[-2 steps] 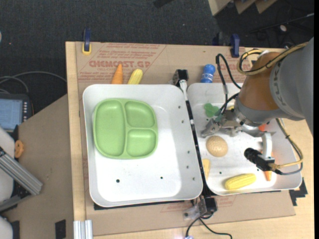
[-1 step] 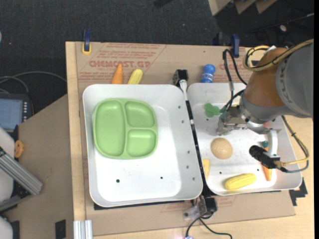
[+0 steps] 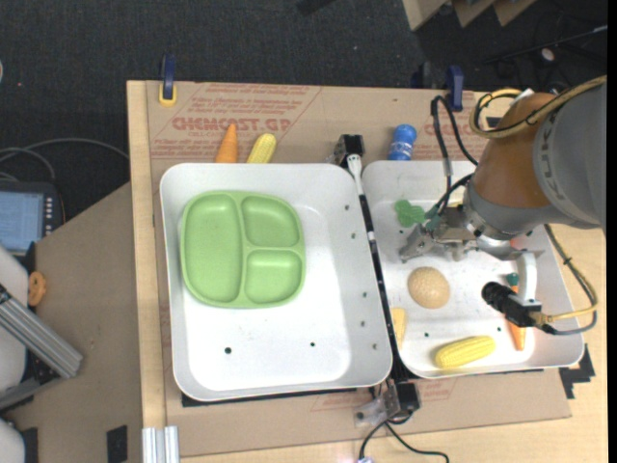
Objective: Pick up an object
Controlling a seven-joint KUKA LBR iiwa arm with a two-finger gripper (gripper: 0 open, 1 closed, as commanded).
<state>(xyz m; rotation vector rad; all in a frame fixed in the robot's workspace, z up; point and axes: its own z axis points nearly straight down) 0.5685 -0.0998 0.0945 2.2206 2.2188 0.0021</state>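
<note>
My gripper [image 3: 424,239] hangs low over the right bin [image 3: 549,355], near its upper left part. A green leafy toy [image 3: 410,210] lies just above and left of it, partly covered by it. A tan round ball-like object [image 3: 428,286] sits just below the gripper, apart from it. A yellow corn cob [image 3: 465,351] lies near the bin's front edge. An orange carrot-like piece [image 3: 516,334] peeks out under a black cable part. Nothing shows as held.
The left bin [image 3: 328,355] holds a green divided plate [image 3: 243,249]. Behind the bins on the cardboard lie an orange carrot [image 3: 227,145], a yellow piece [image 3: 261,148] and a blue bottle [image 3: 403,143]. A small yellow bit [image 3: 398,324] rests at the right bin's left rim.
</note>
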